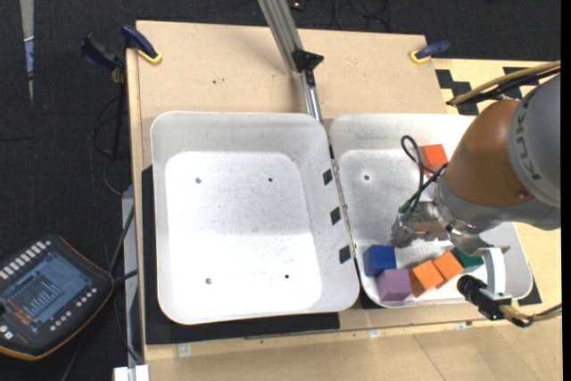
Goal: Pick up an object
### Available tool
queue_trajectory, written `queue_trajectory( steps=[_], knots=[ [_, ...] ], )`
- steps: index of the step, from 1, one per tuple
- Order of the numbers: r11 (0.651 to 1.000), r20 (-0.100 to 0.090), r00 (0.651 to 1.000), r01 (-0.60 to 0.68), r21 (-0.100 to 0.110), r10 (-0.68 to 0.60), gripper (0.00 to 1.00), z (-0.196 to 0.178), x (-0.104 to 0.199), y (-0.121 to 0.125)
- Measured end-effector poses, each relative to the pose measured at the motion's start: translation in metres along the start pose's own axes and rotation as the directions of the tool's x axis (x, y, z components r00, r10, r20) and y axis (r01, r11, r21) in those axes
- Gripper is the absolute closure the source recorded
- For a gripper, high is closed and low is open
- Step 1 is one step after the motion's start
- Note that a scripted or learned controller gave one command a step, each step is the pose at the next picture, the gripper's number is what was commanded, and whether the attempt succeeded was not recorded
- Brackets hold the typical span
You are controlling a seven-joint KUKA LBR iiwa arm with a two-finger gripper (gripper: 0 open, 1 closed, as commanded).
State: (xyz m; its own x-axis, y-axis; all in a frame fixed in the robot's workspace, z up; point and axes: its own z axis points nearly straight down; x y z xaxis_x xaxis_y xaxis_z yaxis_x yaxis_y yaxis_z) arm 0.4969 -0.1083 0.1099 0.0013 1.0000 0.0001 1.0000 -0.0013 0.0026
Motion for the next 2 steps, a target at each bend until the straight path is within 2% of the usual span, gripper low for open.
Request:
queue_trajectory(
  steps=[1, 2],
  knots=[
    [1.000, 0.001, 1.000, 0.004, -0.002, -0.004, 1.00, -0.043, 0.001, 0.005],
    [1.000, 0.002, 1.000, 0.005, -0.006, -0.005, 1.00, -0.106, 0.000, 0.009]
  ],
)
